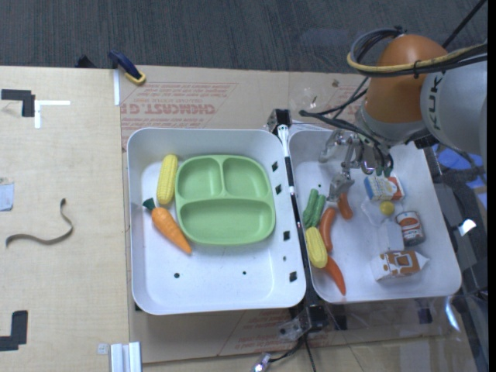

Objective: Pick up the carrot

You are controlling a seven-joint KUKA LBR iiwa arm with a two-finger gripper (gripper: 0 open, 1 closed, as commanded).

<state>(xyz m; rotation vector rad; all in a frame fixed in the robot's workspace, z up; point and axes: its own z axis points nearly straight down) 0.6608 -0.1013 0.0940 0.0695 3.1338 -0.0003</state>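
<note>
The gripper (350, 163), its grip state impossible to tell, hangs over the right bin (434, 285); the carrot (170, 228) lies diagonally far left, beside the green plate (225, 227).

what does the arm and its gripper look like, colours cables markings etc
The arm is light grey, rounded, with a glossy orange dome-like band and part of a dark letter K on its side. Black cables and one yellow cable loop over the orange part, and thinner black ones run down to the gripper, a small silver-grey metal assembly with thin fingers.
</note>
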